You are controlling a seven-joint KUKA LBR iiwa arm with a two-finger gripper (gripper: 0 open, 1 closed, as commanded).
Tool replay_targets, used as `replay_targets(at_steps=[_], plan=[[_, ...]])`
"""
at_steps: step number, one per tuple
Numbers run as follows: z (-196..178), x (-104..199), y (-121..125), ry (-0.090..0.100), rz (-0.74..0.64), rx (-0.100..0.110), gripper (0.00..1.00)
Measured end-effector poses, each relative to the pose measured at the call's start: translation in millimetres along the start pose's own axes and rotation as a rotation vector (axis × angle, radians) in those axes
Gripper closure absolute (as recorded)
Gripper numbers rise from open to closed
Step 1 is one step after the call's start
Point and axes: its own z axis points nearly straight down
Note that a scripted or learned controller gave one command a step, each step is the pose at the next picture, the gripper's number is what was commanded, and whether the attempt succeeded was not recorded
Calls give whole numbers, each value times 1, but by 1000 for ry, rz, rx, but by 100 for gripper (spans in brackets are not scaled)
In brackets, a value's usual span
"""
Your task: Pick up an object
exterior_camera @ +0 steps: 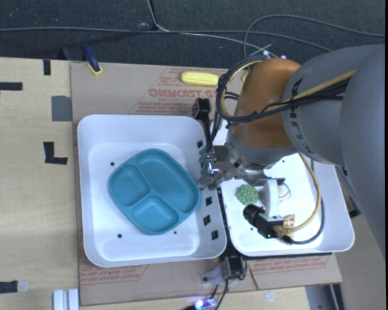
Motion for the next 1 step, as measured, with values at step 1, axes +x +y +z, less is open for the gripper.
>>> replay_targets(at_steps=[1], plan=[[-14, 41, -16, 1, -2, -3, 100]])
